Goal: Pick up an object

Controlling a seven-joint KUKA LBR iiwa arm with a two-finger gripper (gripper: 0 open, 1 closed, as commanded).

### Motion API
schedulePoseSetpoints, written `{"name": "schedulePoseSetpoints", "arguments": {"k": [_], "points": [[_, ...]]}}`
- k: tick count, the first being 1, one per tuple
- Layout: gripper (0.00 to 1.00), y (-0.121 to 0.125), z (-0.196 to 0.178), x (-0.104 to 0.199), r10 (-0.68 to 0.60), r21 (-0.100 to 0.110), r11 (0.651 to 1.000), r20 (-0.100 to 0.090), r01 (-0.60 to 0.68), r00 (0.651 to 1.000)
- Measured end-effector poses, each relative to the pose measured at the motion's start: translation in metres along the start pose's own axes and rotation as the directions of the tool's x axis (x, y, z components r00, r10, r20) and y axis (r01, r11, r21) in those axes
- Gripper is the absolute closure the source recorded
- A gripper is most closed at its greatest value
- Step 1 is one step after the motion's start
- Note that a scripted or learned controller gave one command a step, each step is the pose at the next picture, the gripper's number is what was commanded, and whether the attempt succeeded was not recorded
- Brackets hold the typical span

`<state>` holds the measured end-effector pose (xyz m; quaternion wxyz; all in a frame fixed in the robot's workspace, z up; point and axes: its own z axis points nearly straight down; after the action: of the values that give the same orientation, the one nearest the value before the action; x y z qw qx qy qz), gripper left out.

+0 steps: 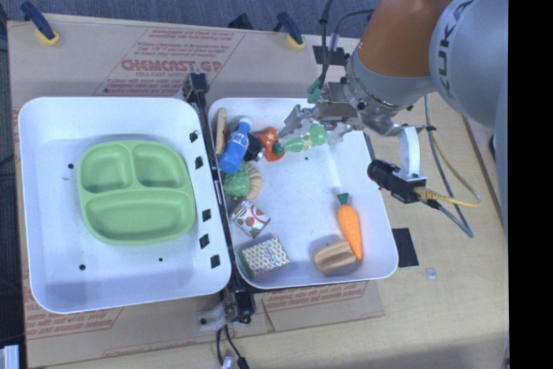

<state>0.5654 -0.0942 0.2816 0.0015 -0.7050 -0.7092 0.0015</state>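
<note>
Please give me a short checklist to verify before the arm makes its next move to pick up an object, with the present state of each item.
1. Gripper is over the right bin: ok.
2. An object lies close under it, a green item: ok.
3. Object seen between the fingers: cannot tell.
4. Fingers open or shut: cannot tell.
5. Free neighbours: not ok; blue bottle and other toys crowd the bin's left side.
6. Easier targets apart: ok; carrot.

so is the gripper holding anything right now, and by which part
Cannot be told. The gripper sits over the right bin near a small green object, but no grip on it shows clearly.
</note>
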Motion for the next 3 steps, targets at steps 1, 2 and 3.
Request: {"name": "schedulePoseSetpoints", "arguments": {"k": [1,2,3], "points": [[0.00,-0.061,0.029,-0.067,-0.157,-0.001,0.988,0.000,0.157,0.988],[0.00,-0.054,0.177,-0.100,0.108,-0.007,0.994,-0.005,-0.108,0.994],[0.00,-0.070,0.183,-0.106,-0.151,-0.020,0.988,-0.007,0.150,0.989]]}}
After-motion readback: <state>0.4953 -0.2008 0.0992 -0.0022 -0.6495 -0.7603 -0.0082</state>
